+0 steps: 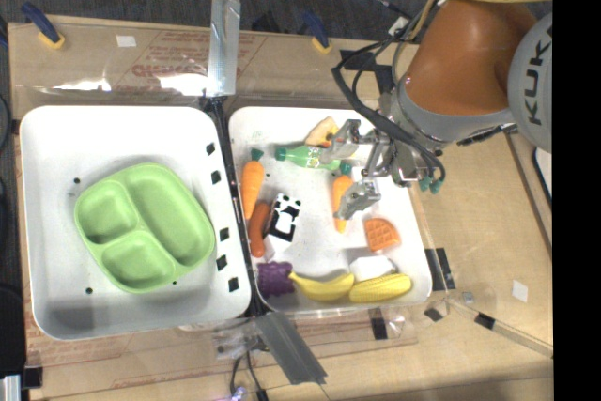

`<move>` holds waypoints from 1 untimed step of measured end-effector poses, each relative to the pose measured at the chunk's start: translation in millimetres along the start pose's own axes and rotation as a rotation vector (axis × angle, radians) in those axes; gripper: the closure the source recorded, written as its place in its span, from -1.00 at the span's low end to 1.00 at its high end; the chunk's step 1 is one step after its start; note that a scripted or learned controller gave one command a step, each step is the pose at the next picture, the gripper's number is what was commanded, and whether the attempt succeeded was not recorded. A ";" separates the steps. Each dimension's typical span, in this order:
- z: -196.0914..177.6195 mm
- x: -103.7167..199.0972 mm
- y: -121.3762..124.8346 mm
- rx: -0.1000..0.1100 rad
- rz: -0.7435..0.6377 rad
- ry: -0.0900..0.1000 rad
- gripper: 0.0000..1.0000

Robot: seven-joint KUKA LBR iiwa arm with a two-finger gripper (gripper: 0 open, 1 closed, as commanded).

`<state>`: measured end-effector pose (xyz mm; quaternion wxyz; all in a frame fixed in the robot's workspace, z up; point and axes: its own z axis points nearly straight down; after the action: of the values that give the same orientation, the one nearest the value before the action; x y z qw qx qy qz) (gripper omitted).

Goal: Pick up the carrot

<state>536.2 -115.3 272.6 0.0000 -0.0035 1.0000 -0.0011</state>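
Note:
Two carrots lie in the right bin [413, 230]. The larger carrot [252, 185] rests along the bin's left wall, green top pointing away from me. A smaller carrot [339, 194] lies near the bin's middle, its green top under the gripper. My gripper [354, 169] hangs over this smaller carrot with its fingers spread. One finger [346, 140] is above the carrot's top and the other finger [361, 198] is just right of its body. The carrot is on the bin floor, not lifted.
Around the carrots are a green bottle [305, 155], a pale slice [324, 131], a black-and-white block [284, 217], a reddish sausage [257, 228], an orange waffle piece [380, 234], a banana [323, 285], corn [381, 287] and a purple item [274, 277]. A green divided plate [143, 225] sits in the left bin [38, 155].

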 end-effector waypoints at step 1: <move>142.2 -32.9 -51.9 -0.005 0.045 0.012 -1.00</move>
<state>569.5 -167.3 130.6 -0.0062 0.0192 0.9998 0.0014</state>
